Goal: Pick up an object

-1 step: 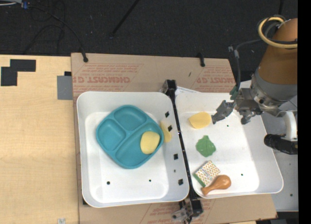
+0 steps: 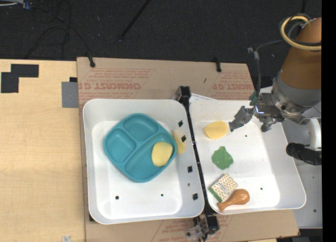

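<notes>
a pale yellow, rounded flat piece [image 2: 216,129] lay in the right bin [image 2: 283,183], near its upper left. just beside it hung the gripper [image 2: 254,119], fingers spread apart, holding nothing. a green lump [image 2: 222,157] sat below.

Bare floor lies along the right bin's [image 2: 294,193] far side, while the yellow piece [image 2: 216,129], green lump [image 2: 222,157], packet [image 2: 224,186] and drumstick [image 2: 234,199] crowd its near-divider side.

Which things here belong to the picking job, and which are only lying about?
Job: gripper; candidates in right bin: yellow piece, green lump, patterned packet, toy drumstick.
Lying about: teal divided plate, yellow lump, left bin.
</notes>
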Available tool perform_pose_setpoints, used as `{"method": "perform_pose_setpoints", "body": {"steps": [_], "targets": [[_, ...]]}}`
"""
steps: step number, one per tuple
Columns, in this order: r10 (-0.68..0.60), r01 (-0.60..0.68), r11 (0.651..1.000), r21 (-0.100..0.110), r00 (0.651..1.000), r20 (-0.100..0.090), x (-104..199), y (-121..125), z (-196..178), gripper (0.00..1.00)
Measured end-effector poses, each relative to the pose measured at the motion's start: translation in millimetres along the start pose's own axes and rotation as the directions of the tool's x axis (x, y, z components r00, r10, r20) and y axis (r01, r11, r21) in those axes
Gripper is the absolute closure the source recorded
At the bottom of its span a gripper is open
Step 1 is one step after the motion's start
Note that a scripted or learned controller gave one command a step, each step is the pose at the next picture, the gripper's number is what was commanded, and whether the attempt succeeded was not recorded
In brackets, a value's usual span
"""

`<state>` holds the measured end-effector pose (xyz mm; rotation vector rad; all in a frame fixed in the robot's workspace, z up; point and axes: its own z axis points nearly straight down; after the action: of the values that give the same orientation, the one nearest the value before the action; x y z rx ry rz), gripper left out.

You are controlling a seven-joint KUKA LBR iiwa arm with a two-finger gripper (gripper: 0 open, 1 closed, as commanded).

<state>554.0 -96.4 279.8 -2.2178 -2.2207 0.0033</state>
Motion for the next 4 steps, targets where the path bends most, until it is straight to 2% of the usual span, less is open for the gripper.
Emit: {"method": "perform_pose_setpoints", "body": {"steps": [1, 3, 4], "targets": [[0.001, -0.001, 1.0, 0.006, 1.0, -0.001, 2, -3, 65, 0.0], [0.002, -0.002, 1.0, 0.007, 1.0, -0.001, 2, -17, 180, 0.0], [0.007, -0.007, 1.0, 0.004, 1.0, -0.001, 0, -17, 167, 1.0]]}}
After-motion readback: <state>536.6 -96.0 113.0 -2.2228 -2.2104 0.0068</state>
